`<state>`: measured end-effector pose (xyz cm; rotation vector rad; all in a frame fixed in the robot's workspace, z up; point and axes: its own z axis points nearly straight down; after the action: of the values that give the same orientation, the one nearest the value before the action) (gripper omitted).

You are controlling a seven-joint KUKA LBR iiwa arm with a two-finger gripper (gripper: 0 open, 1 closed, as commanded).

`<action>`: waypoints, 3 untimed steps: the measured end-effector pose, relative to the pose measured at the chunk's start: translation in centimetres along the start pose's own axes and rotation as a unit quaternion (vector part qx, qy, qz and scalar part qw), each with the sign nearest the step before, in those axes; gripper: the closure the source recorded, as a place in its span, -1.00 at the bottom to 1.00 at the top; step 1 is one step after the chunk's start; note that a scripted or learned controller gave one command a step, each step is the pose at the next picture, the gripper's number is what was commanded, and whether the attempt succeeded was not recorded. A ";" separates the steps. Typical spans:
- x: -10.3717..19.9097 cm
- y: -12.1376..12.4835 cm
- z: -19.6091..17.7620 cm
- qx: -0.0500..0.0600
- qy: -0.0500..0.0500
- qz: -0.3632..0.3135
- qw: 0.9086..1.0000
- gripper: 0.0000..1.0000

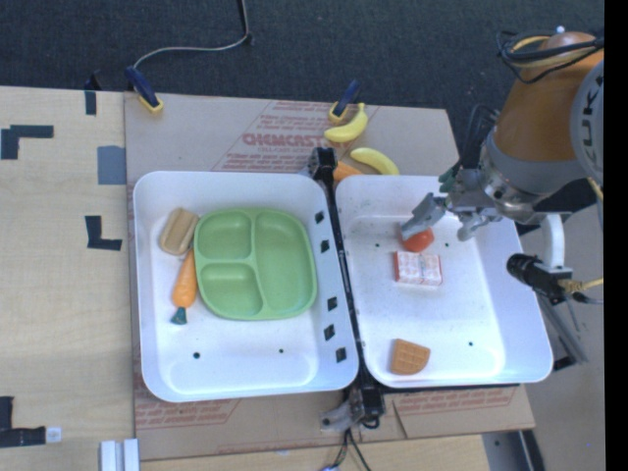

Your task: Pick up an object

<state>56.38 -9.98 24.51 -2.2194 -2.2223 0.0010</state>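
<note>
- One small red object [420, 240], round and tomato-like, lay in the right bin [510, 356] near its far edge, and you would have found it just below the gripper's left finger, touching it or very nearly so.
- Your gripper [449, 218] hung over that far part of the right bin with its two fingers spread wide apart; nothing sat between them, so it held nothing.
- Whether the nearer fingertip actually pressed on the red object was hard to judge from this slant; it looked like contact, no more.
- Just beside the red object, toward the front of the bin, you had a small pink and white block [418, 269] lying flat.
- Well apart from both, near the front wall of the right bin, an orange wedge-shaped piece [409, 357] rested alone.
- Your arm [545, 116] came in from the right, its orange band showing above the grey wrist.
- In the left bin [235, 373] a green divided plate [255, 264] sat in the middle, with a tan slice like bread [178, 231] and a toy carrot [184, 281] just beside its left rim.
- Behind the two bins, on the brown cardboard [275, 140], you could see two yellow bananas [359, 141] close together.
</note>
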 end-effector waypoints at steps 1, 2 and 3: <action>-2.3 3.7 9.2 0.002 0.000 0.001 1.000 -1.00; -2.1 5.4 15.9 -0.002 -0.001 0.000 1.000 -1.00; -2.2 6.4 15.9 -0.002 0.000 0.000 1.000 -1.00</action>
<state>62.78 -12.16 8.62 -2.2215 -2.2244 -0.0017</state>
